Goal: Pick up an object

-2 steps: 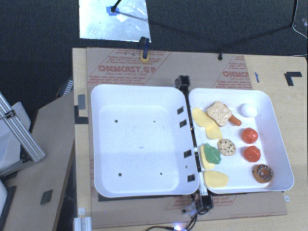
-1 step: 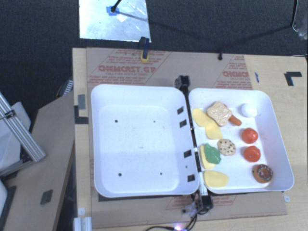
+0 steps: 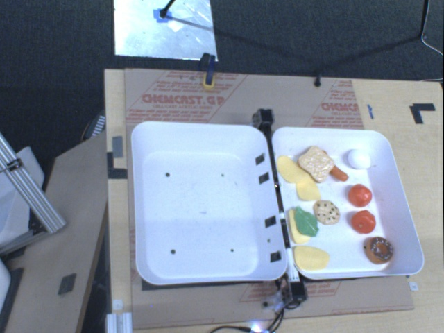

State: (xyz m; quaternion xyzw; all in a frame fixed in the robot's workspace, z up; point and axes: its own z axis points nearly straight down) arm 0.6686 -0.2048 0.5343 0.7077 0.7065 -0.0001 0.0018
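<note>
The right bin [image 3: 401,207] holds several toy foods. A tan cracker-like toast [image 3: 316,162] lies near the top, with a small orange sausage [image 3: 338,174] beside it and a white egg [image 3: 358,159] to the right. Two red tomatoes [image 3: 359,195] [image 3: 363,221] sit one below the other. A chocolate doughnut [image 3: 378,250] rests in the lower right corner. A speckled cookie [image 3: 326,211] and a green leaf piece [image 3: 304,222] lie mid-bin, among yellow slices [image 3: 311,257] [image 3: 288,168].
The left bin [image 3: 201,200] sits beside the right one, joined by black clips [image 3: 267,179]. Both rest on a cardboard sheet [image 3: 208,99] atop the bench. A metal frame [image 3: 28,193] stands at far left. A shiny plate [image 3: 163,19] lies on the floor behind.
</note>
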